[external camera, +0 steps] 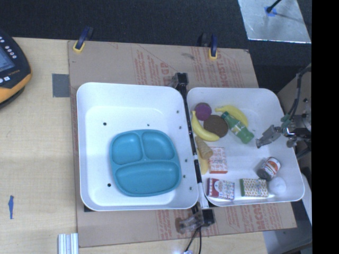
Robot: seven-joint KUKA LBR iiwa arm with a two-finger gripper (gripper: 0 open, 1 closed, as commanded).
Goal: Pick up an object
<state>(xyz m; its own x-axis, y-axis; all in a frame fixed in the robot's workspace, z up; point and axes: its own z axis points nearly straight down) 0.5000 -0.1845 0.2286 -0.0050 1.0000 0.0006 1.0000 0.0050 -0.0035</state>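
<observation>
The right bin (pixel 233 92) holds the loose objects. A purple plum (pixel 202 110), a brown round piece (pixel 215 125), two yellow bananas (pixel 201 129) (pixel 233 111) and a green bottle (pixel 238 129) lie at its far side. A small can (pixel 268 168), a white ball (pixel 277 185), a green box (pixel 253 187) and a red-and-white box (pixel 219 189) lie along its near side. My gripper (pixel 268 135) comes in over the bin's right side, above bare floor between the bottle and the can. It touches none of the objects.
The left bin (pixel 95 97) holds a blue divided plate (pixel 144 162). A white packet (pixel 217 159) and a tan piece (pixel 204 150) lie by the wall between the bins. A yellow device (pixel 10 70) sits at the bench's far left.
</observation>
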